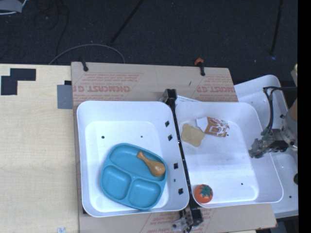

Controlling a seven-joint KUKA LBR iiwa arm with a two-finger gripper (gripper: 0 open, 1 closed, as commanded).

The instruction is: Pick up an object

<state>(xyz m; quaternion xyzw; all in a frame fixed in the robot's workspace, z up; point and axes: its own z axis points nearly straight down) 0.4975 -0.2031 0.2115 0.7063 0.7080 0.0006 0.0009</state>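
Observation:
The right bin holds a tan, flat slice-like object, a white and orange packet behind it, and a small orange tomato-like toy in the near left corner. A blue divided plate lies in the left bin with a tan toy drumstick on it. My gripper hangs over the right rim of the right bin, apart from all objects.
Brown cardboard lies under both bins. A black divider with clips runs between the bins. Light wooden bench top spreads to the left. A white surface lies right of the right bin, with cables by the arm.

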